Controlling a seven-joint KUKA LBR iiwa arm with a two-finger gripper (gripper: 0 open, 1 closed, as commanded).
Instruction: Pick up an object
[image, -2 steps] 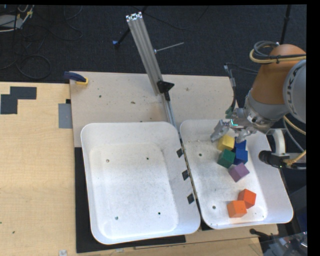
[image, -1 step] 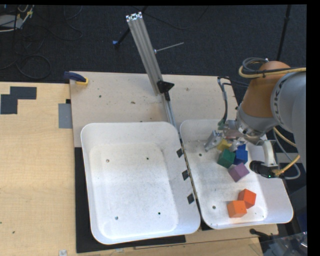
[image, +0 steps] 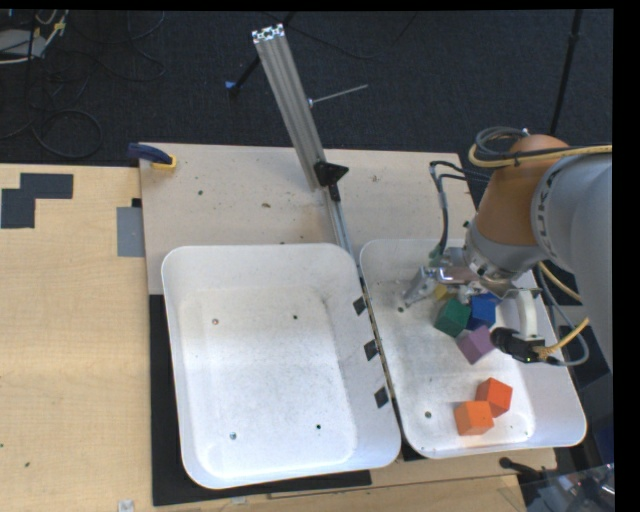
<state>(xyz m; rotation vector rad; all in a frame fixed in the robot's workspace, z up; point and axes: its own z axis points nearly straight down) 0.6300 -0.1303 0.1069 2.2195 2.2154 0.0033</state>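
Pale wooden desk (image: 70, 340) carries two shallow white bins; dark carpet behind. Left white bin (image: 260, 360) bare. Right white bin (image: 545, 425) crowded: green, blue, purple, orange blocks. Claw (image: 432, 283) state: cannot tell.

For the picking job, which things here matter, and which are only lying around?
For the job:
- gripper
- green block
- blue block
- purple block
- two orange blocks
- right bin holding them

Lying about:
- left bin
- blue clamp at the bench corner
- aluminium bar with a checkered tip
- cables on the floor
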